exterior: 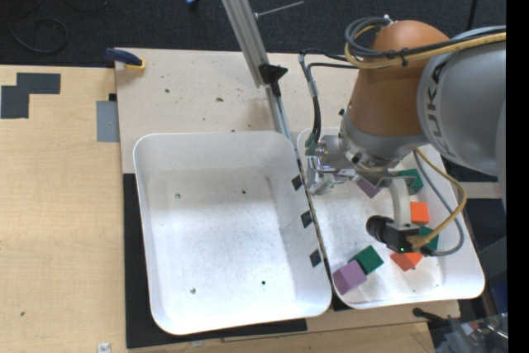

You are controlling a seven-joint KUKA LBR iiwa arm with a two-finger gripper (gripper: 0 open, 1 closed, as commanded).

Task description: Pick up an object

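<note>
Although the arm (413, 103) hangs over the right bin (463, 281), nothing shows between the jaws (324, 174), and whether they are spread or pressed together I cannot tell; the pick seems not yet made. Nearest the camera, well below and right of the jaws, lie a purple block (349, 276) and a green block (369, 259), touching; orange blocks (406, 260) sit further right. The jaws hover just beside the wall shared with the left bin (223, 227), so room there looks tight. Beyond them a slanted metal rail (240, 12) rises from the desk (190, 95).
</note>
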